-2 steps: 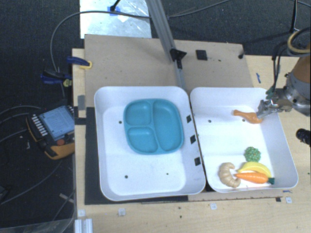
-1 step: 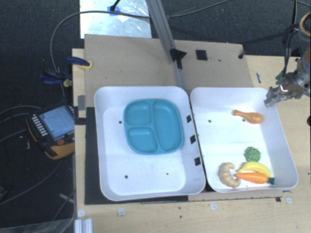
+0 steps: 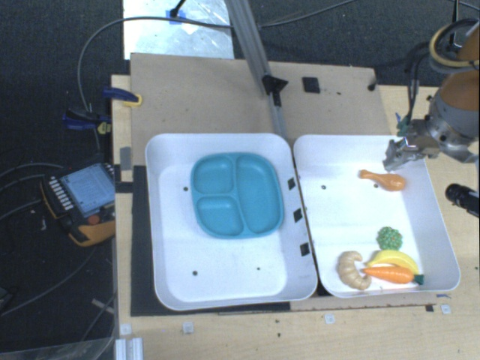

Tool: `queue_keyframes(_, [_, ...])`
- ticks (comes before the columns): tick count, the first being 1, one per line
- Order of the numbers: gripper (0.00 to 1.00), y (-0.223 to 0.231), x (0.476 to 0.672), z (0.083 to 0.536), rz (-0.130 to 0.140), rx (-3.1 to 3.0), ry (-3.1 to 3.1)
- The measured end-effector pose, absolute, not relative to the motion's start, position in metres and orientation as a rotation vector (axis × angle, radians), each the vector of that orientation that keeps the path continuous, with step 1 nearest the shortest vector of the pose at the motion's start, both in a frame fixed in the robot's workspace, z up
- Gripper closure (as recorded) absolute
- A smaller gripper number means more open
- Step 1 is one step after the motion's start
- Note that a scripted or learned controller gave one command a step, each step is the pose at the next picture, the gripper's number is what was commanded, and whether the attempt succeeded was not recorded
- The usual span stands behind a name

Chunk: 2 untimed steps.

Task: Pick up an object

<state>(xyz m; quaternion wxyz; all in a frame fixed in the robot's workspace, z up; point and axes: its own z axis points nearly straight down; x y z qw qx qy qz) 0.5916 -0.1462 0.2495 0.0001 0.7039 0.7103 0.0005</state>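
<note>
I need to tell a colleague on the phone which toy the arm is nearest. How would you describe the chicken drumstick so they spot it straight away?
Look at the right-hand white bin. Near its far edge, just below the gripper, lies a small orange-brown drumstick on its own. The other toys, a broccoli, banana, carrot and croissant, huddle together at the bin's near corner.
</note>
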Motion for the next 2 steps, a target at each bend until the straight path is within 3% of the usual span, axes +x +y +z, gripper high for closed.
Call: queue_keyframes(2, [1.00,-0.044,0.565,0.237,0.001,2.212,2.232])
